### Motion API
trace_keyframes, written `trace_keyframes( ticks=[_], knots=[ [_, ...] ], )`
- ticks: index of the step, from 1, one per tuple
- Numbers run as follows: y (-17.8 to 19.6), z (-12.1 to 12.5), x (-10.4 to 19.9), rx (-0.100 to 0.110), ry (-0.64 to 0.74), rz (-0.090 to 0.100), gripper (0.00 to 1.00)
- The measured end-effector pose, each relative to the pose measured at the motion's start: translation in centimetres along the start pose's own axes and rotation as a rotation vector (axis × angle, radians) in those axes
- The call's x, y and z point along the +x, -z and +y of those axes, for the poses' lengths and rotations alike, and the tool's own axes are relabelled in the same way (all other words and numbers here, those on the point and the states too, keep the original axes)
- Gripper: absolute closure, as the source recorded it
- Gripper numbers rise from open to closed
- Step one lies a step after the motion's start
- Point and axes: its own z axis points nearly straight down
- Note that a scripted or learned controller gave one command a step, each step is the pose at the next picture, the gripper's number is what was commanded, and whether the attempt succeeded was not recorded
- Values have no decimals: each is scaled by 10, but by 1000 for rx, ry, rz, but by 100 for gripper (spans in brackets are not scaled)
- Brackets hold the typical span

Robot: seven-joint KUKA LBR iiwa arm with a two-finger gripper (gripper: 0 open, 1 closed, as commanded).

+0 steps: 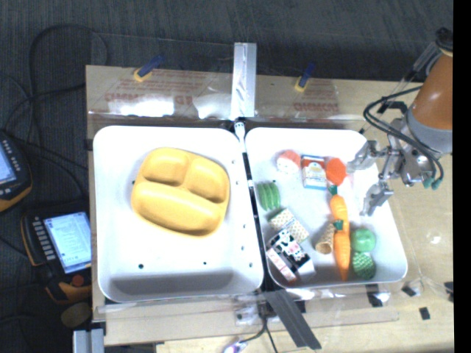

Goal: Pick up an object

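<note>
The right bin (383,267) holds several toy foods: an orange carrot (340,234), a green piece (363,240), a green ridged vegetable (268,195), a small carton (314,172), an orange ball (335,169), a cow-patterned box (291,250) and a cone (324,237). My gripper (372,179) hangs over the bin's right edge, above and right of the carrot. Its fingers (376,197) stand apart with nothing between them.
The left bin (118,271) holds a yellow divided tray (181,189). A white and red piece (288,161) lies at the back of the right bin. Cables loop by the wrist at the right. A tablet and a handset lie off the bench to the left.
</note>
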Motion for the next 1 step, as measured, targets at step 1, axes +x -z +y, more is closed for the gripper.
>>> trace_keyframes(
  ticks=[1],
  knots=[
    [-92, -22, 39, -1, -133, 0, 0]
  ],
)
